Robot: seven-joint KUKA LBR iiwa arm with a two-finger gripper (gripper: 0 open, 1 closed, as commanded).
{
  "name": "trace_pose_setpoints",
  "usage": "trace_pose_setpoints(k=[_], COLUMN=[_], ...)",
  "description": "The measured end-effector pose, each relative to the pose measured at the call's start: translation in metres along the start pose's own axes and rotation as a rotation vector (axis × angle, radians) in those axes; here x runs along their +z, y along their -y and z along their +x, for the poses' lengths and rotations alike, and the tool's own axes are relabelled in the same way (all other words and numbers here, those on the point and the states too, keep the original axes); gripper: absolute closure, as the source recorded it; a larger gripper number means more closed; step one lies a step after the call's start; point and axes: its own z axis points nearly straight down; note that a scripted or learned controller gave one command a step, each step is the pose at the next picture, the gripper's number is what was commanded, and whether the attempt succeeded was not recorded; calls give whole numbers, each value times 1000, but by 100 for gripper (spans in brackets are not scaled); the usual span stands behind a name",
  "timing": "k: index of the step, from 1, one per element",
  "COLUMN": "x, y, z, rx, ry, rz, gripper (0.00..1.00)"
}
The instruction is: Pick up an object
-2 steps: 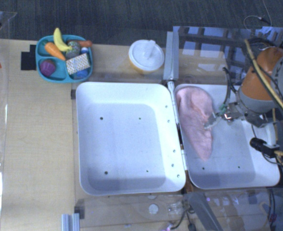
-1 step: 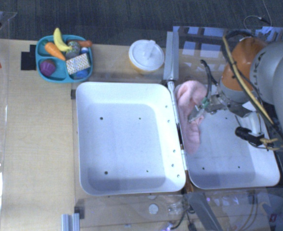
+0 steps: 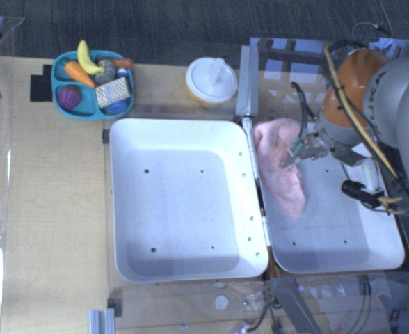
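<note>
A: What's the setting?
B: A pale wooden bench (image 3: pixel 44 207) before dark carpet, bearing two white bins: the left bin (image 3: pixel 183 197) and the right bin (image 3: pixel 343 242).
A: The pincer?
B: The pincer (image 3: pixel 293 157) sits on one pink cloth (image 3: pixel 281 165) in the right bin's left side; whether it grips, I cannot tell.

Robot lab: bench (image 3: pixel 44 207), white bins (image 3: pixel 183 200).

2 shallow white plastic bins (image 3: pixel 180 134), 1 crumpled pink cloth (image 3: pixel 281 165), 1 blue compartment tray of toy food (image 3: pixel 60 83), 1 white lidded cup (image 3: pixel 211 80).
</note>
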Motion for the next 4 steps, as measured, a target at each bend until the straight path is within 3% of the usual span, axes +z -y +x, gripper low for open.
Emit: trace_pose_setpoints(k=[1, 2, 3, 4], x=[-57, -57, 7, 10], y=[2, 2, 27, 40], z=[9, 9, -36, 4], rx=[-225, -225, -124, -190], ry=[-6, -6, -3, 0], rz=[12, 11, 8, 2], gripper=[100, 0, 0, 0])
